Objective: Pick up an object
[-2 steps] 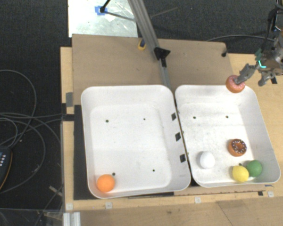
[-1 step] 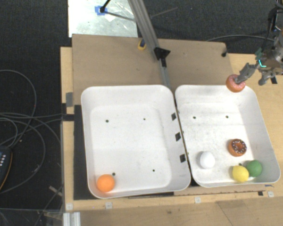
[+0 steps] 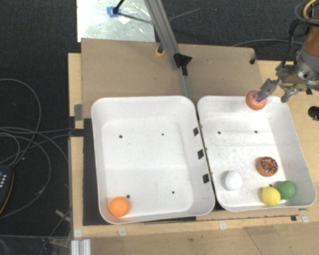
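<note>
The end effector (image 3: pixel 275 91) hangs over the far right corner of the right bin (image 3: pixel 295 137). Its two fingers (image 3: pixel 265 92) are spread, one on each side. The left finger tip touches or overlaps a pink doughnut (image 3: pixel 254 101) that sits at the bin's far rim. You cannot confirm that the doughnut lies between the fingers; treat it as not yet gripped.

Task status, as a judgement: the approach to a candidate object looks complete, while closing on it and lifting it remain. No object is raised clear of a bin.

Check the other objects in the right bin. A chocolate doughnut (image 3: pixel 267 166) lies near the right wall. A white ball (image 3: pixel 233 180), a yellow ball (image 3: pixel 270 195) and a green ball (image 3: pixel 286 189) sit at the near end, the yellow and green touching.

The left bin (image 3: pixel 103 142) holds an orange ball (image 3: pixel 119 206) in its near left corner. Both bins rest on the table (image 3: pixel 122 68).
</note>
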Motion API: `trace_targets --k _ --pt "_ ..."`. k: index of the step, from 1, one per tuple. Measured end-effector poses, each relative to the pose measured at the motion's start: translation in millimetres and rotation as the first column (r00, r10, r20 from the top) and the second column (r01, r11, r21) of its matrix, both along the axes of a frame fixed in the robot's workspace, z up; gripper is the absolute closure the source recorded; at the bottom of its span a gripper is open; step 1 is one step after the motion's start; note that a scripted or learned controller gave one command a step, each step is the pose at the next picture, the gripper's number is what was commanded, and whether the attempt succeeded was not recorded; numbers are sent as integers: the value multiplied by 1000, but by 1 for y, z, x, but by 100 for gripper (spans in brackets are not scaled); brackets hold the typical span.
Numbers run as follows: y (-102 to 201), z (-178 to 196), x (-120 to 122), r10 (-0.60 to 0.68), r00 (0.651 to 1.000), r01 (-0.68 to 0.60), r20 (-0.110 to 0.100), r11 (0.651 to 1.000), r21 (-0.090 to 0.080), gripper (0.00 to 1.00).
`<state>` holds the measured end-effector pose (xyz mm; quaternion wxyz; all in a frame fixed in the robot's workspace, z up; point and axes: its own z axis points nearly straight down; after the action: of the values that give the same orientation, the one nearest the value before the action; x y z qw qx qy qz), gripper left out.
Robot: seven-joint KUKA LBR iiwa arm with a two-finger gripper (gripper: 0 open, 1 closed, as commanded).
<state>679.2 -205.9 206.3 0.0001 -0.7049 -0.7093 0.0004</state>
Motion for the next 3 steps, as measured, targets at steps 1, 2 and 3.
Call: trace_targets --k 1,2,3 --pt "7 -44 -1 0 1000 0 0 1000 0 0" --pt "-1 -99 1 2 1000 -2 -24 1000 2 0" --pt "-1 -85 3 5 1000 -5 -20 1000 0 100"
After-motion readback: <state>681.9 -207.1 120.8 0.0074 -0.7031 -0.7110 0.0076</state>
